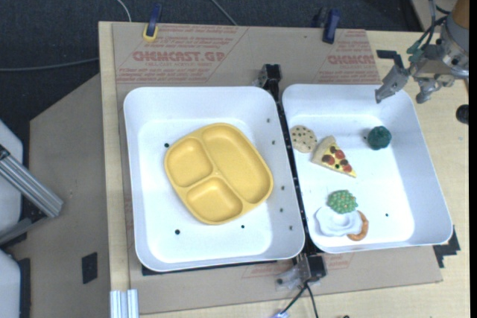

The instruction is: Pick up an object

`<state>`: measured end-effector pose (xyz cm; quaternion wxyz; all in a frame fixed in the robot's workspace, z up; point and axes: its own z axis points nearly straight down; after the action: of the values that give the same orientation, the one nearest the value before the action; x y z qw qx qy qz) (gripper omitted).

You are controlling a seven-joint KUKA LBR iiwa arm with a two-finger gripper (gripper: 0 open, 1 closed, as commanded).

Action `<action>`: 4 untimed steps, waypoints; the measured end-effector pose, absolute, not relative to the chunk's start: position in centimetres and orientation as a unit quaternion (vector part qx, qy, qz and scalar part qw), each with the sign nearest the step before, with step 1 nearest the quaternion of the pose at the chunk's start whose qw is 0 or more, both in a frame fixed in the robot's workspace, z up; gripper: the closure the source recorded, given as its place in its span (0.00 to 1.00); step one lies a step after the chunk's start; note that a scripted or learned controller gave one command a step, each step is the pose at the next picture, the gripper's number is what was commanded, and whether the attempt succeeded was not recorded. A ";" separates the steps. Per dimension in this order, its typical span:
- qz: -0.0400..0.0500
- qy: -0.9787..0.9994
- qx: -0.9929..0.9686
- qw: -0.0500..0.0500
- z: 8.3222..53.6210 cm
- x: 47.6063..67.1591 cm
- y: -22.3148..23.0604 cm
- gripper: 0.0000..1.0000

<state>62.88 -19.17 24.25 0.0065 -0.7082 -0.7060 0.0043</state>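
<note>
The right bin (pixel 417 182) holds a round speckled cookie (pixel 302 138), a pizza slice (pixel 333 156), a dark green ball (pixel 378 137), and a green broccoli-like piece (pixel 341 200) sitting on a white and orange object (pixel 340 223). My gripper (pixel 407 88) hangs over the far right corner of that bin, above and right of the green ball. Its two fingers are spread apart with nothing between them.
The left bin (pixel 149 234) holds a yellow three-compartment tray (pixel 217 172). Blue clamps (pixel 152 23) (pixel 329 24) grip the board's far edge. A black latch (pixel 270 75) sits between the bins at the back. Cables run across the dark floor.
</note>
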 end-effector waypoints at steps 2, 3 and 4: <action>0.001 -0.708 -0.706 0.001 20.9 63.6 -18.6 0.00; 0.001 -0.707 -0.707 0.001 16.8 63.6 -18.9 0.00; 0.001 -0.707 -0.707 0.001 10.9 63.8 -19.5 0.00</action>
<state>63.82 -19.55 10.86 0.0012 -0.7071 -0.7071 0.0010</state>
